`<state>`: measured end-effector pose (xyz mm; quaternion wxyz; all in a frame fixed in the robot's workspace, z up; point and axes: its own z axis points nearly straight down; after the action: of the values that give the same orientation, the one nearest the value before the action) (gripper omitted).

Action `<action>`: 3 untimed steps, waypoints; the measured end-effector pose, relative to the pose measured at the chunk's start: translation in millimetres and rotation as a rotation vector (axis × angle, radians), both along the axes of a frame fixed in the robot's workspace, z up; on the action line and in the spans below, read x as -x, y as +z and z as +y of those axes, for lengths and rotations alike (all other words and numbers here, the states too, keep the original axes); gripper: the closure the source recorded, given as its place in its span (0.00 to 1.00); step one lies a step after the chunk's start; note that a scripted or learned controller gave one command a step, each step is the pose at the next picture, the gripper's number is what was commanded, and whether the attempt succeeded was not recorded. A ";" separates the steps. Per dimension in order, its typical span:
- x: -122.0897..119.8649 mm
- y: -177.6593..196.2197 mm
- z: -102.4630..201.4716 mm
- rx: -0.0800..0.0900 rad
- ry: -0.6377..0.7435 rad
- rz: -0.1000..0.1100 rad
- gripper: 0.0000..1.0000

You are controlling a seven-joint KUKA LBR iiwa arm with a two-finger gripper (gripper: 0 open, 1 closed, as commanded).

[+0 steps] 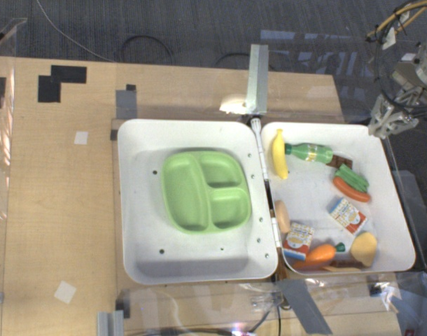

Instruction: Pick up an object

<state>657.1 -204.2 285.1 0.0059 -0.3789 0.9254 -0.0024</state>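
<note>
Camera view shows the left bin (129,187) holding a green divided plate (203,191). Toys crowd the right bin (388,180): a green bottle (308,152), banana (278,154), carrot (318,253) and small carton (346,214), its printing unreadable. Above that bin's far corner the gripper (390,123) hangs, fingers spread, pinching nothing.

One fixed camera looks down at a slant on both white bins (129,187) from above.

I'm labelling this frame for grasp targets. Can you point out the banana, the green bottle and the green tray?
banana (278,155), camera view, middle of the fruit
bottle (310,152), camera view, on its label
tray (177,194), camera view, floor of its large compartment
</note>
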 end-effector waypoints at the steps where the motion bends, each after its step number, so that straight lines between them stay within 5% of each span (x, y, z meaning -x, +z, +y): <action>1: -13.8 13.0 0.1 0.004 0.410 0.000 1.00; 2: -13.4 -40.9 2.8 0.005 0.736 0.003 1.00; 3: -13.5 -10.6 -0.3 0.010 1.065 0.001 1.00</action>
<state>670.6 -204.5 274.5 0.0038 -0.7964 0.6048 -0.0034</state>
